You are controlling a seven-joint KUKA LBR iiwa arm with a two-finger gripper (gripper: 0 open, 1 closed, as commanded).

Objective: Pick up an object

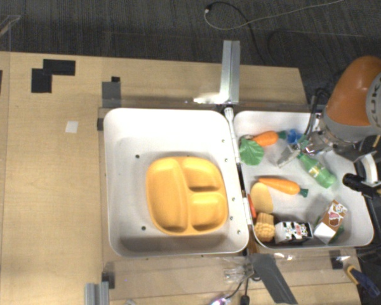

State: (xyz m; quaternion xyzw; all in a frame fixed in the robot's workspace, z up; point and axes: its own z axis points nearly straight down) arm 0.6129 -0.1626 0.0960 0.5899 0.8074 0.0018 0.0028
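At the bottom of the frame, the right bin (368,234) holds many small toys. Along its lower edge lie a corn cob (264,225), a little black and white carton (293,232) and a small brown and white box (331,220). Just above them sit a yellow pear (262,197) and a carrot (280,185). To the left, the other bin (124,170) holds a yellow tray (185,194) with three parts. Higher up in the right bin lie a green bottle (317,169), a green leafy toy (251,151) and a second carrot (267,138). The jaws (296,151) hang low at the upper right, among these toys and near the bottle. I cannot tell if they are apart or closed. Nothing looks lifted, so I think the picking up is not done yet. All the toys rest in the bin.
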